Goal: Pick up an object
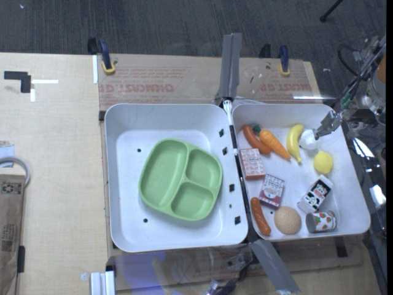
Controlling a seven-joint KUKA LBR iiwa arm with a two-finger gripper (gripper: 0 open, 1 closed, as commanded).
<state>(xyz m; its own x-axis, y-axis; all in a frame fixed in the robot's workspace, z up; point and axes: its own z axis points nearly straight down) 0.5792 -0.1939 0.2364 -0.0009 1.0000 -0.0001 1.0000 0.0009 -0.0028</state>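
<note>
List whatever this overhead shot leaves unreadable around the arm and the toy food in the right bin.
- Hand: small and blurred by the right bin's far edge; its opening cannot be judged.
- White object beside the banana: too small to identify, and contact with the hand is unclear.
- Arm: cut off by the frame's right edge.
- Small boxes and can: labels too small to read.

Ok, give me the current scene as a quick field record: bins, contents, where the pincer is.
left bin: green divided plate
right bin: carrots, banana, lemon, two small boxes, sausage, bread roll, milk carton, can
pincer: over the right bin's far right part, beside the banana
white thing by banana: too unclear to name
</note>
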